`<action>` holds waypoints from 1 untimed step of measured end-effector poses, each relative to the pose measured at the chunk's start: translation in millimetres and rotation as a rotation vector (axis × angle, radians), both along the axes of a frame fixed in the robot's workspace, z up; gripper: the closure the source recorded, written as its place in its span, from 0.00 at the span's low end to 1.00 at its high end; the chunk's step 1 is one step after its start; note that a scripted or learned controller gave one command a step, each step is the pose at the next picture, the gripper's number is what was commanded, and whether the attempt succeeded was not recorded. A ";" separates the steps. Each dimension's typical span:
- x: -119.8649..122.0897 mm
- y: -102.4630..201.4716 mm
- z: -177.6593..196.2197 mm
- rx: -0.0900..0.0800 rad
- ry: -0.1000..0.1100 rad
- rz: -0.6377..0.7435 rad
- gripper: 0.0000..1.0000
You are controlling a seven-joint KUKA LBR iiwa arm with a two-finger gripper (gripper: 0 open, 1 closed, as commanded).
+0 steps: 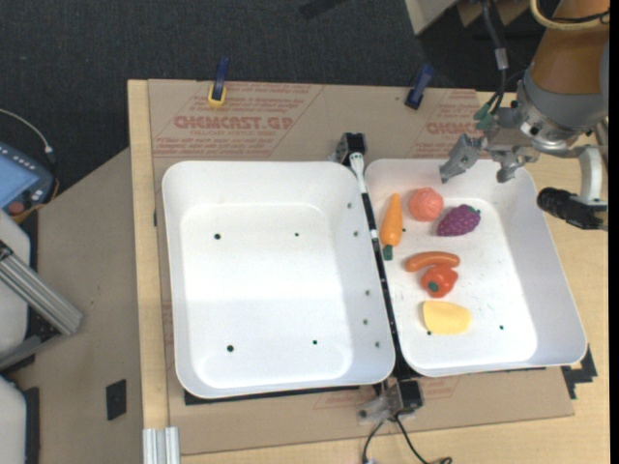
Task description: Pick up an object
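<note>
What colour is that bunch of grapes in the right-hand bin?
The grapes are purple, seen clearly in the camera view.

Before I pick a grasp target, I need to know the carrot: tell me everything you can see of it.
The carrot is a small orange toy, plastic-looking, tapered, with a green stub at its lower end. It lies flat in the right bin, close to that bin's left wall, its long axis running nearly up and down the view with a slight tilt. A pinkish-orange round fruit sits just to its right, close but apparently apart. The gripper hangs above the bin's far edge, away from it.
</note>
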State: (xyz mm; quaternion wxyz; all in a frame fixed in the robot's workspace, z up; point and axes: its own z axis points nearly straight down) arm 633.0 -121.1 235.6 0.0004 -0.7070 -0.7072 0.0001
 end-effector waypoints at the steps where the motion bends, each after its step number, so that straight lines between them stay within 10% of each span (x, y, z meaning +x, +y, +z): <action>1: -54.5 -1.7 -85.9 0.002 0.011 -0.003 0.00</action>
